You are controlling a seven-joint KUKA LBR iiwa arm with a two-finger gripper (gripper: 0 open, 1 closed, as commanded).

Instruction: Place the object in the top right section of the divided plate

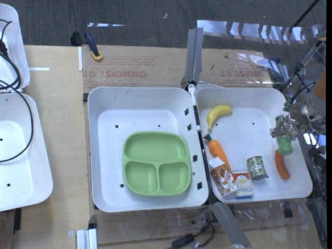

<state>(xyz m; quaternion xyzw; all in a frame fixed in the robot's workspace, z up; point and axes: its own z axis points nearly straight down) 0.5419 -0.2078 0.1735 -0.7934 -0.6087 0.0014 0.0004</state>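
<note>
Where the cardboard sheet [155, 66] lies under the far ends of the two bins, red printing runs across it upside down from here, and I can't make out the words for certain. In the left bin [104, 118] sits the green divided plate [156, 163], one long section across its far side and two smaller ones nearer me. The right bin [244, 191] holds the loose pieces: a yellow banana [218, 115] near the far-left corner, an orange carrot [217, 151] just below it by the dividing wall, a small carton [224, 180] with a red-and-white picture label whose lettering is too small to read, a second little box [244, 184] touching it with orange and blue on its face, a green-labelled can [257, 167] lying beside those, and an orange sausage-shaped piece [281, 165] near the right wall. The gripper [282, 134] hangs over the right edge of that bin, and a green object [285, 145] sits at its tip, just above the orange piece; whether the fingers are open or clamped on it I cannot tell. A yellow-and-blue clamp [93, 48] rests on the bench beyond the cardboard, and black cable [21, 118] loops over the white tubs at far left.
</note>
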